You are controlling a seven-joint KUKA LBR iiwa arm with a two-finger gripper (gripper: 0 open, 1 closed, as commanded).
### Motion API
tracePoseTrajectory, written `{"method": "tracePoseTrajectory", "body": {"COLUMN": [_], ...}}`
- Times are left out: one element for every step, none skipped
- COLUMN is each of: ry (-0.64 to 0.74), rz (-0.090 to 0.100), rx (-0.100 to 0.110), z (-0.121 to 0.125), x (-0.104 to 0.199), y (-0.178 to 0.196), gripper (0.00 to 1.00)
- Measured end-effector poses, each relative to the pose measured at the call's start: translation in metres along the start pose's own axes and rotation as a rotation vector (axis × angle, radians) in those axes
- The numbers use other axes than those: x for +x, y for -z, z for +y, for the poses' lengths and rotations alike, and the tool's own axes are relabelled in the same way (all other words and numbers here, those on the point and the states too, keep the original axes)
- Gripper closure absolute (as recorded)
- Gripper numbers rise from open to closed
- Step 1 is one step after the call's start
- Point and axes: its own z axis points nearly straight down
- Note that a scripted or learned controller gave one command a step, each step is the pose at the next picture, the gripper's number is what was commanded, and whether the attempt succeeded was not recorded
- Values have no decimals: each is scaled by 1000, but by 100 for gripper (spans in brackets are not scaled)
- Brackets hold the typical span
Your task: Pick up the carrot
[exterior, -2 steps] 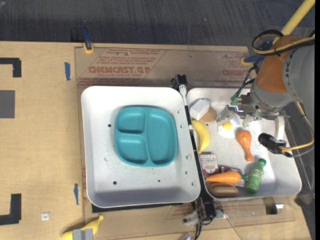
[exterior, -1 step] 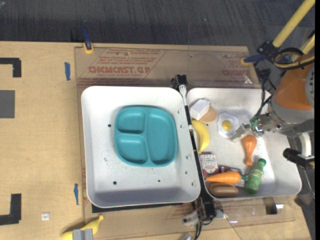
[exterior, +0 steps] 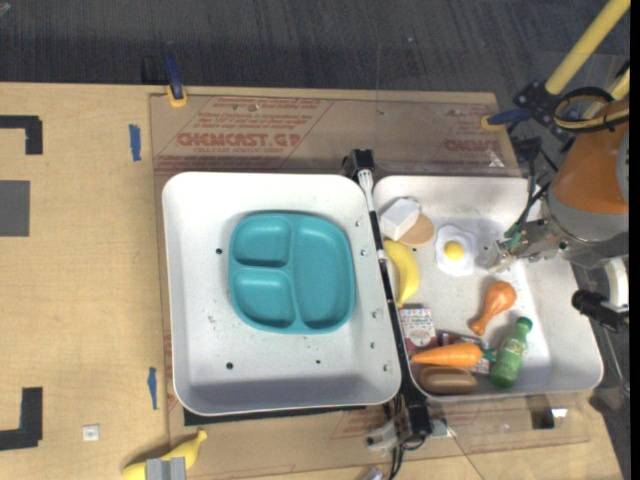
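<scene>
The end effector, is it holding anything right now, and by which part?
Nothing is held. The end effector sits above the fried egg, apart from the carrot.

The carrot (exterior: 447, 355) is bright orange beside a green bottle (exterior: 509, 352) and a brown bun (exterior: 447, 379). The banana (exterior: 402, 270) is yellow, the drumstick (exterior: 492, 304) orange-brown, the fried egg (exterior: 455, 250) white with a yellow yolk. A teal divided plate (exterior: 293, 272) sits in the white left bin (exterior: 190, 298). The surface (exterior: 80, 268) is tan with black marks and blue tape.

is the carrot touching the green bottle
Touching: the camera view shows the carrot lying with its right end against the green bottle, no gap between them.
</scene>
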Motion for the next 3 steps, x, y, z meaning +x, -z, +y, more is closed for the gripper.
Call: {"method": "tracePoseTrajectory", "body": {"ry": [0,25,23], "rz": [1,10,-1], "rx": [2,4,-4], "z": [0,-47,-45], "x": [0,14,10], "y": [-1,-12,0], "gripper": [0,0,100]}}
